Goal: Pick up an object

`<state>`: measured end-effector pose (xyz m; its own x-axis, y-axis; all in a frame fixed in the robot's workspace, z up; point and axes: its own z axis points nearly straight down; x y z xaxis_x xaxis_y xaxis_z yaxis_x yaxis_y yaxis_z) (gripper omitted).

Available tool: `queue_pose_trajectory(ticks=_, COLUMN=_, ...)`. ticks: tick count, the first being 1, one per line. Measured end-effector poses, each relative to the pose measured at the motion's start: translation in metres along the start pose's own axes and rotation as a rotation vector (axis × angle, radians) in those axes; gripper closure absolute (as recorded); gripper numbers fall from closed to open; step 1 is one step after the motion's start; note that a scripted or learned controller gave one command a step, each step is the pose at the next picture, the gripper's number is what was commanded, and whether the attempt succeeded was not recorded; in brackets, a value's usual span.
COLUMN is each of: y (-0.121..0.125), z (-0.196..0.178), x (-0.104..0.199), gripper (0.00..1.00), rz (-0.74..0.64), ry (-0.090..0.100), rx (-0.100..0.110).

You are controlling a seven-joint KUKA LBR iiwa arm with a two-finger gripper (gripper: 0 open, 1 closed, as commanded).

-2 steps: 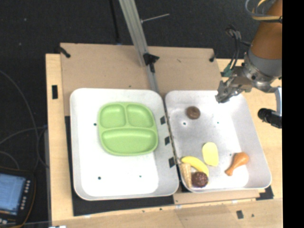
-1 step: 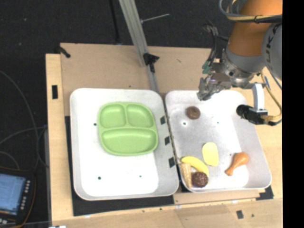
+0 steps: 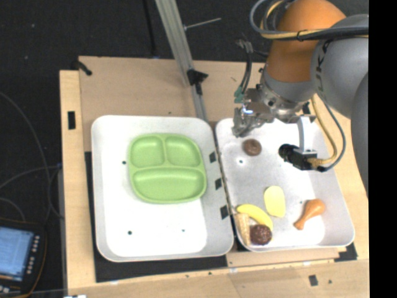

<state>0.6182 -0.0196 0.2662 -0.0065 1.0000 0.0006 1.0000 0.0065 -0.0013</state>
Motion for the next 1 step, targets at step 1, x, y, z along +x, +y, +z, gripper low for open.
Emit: queue_pose_trajectory(ticks=1, y=0.0045, z=0.0085, x=0.0404, gripper=1.00, rz=0.001, ry=0.000, rx=0.000)
